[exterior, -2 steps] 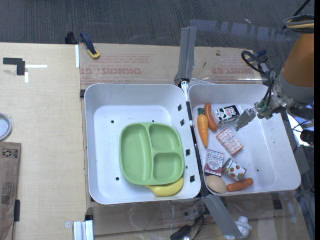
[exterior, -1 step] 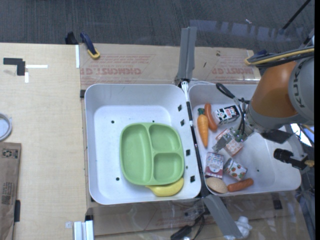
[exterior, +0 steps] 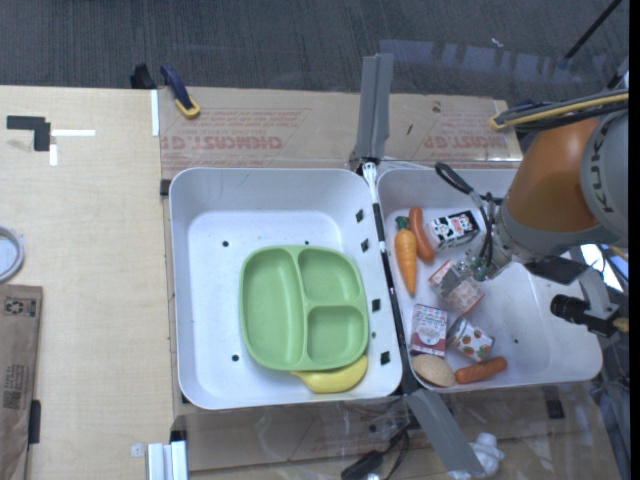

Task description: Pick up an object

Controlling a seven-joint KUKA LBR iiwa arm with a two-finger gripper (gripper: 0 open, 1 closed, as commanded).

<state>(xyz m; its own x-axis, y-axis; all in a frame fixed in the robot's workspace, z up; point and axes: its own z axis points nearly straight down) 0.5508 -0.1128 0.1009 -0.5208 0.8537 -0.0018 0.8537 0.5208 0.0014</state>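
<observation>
The gripper (exterior: 484,264) hangs low over the right bin (exterior: 560,353), and its fingers are lost against the clutter below them — whether they stand spread or pressed together cannot be told, and nothing can be confirmed between them. The nearest candidate is a small clear-wrapped packet (exterior: 458,290), lying just below and slightly left of the fingertips, near enough that contact cannot be ruled out; its long axis runs on a diagonal. Just up and left of the fingers sits a small black-and-white carton (exterior: 453,228), its printing too small to read. Further left lie a toy sausage (exterior: 421,234) and a toy carrot (exterior: 405,256), both with long axes running roughly along the bin's dividing wall. Well below the fingers are a pink-and-white box (exterior: 429,329), a small patterned packet (exterior: 472,341), a second sausage (exterior: 481,371) and a round biscuit-like piece (exterior: 433,370) — no label legible. In the left bin (exterior: 200,268), well apart, a green divided plate (exterior: 304,306) rests over a banana (exterior: 335,378). The cardboard behind reads "CHEMCMT" in mirrored red print. In judgement, the packet wants only a short descent.
</observation>
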